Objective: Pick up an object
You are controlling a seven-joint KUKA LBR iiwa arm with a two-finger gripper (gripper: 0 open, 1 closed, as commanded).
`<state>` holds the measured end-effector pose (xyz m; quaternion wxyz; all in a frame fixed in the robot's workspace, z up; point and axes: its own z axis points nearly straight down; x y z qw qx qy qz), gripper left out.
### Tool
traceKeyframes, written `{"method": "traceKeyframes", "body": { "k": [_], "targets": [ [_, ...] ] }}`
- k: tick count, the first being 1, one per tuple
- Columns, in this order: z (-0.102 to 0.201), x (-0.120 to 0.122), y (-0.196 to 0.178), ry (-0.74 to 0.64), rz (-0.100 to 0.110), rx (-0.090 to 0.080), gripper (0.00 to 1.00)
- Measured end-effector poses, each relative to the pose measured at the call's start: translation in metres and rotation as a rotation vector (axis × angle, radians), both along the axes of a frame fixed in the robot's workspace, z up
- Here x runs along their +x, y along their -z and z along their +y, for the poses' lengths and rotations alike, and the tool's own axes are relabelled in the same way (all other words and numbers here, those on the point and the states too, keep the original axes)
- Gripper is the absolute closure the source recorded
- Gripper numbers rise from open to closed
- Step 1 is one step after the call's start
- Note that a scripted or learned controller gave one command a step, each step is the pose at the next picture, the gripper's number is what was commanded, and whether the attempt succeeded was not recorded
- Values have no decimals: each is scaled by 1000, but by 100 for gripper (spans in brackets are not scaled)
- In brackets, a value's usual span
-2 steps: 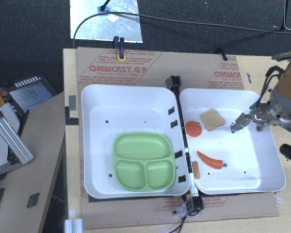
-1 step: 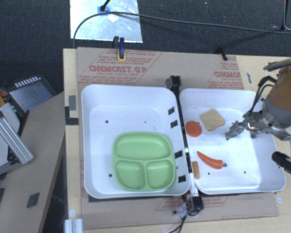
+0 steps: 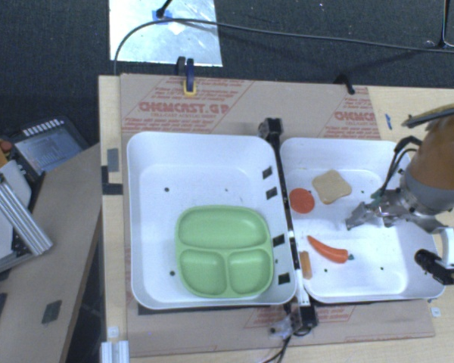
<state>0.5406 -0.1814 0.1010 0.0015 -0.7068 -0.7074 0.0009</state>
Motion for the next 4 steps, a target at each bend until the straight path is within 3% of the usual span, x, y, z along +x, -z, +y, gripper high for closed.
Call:
{"method": "traceKeyframes", "body": {
  "k": [1, 2, 4],
  "targets": [
    [0, 0, 17, -1, -3, 0, 0],
    [0, 2, 5, -1, -7, -2, 100],
    [6, 11, -98, -4, -12, -3, 100]
  ]
}}
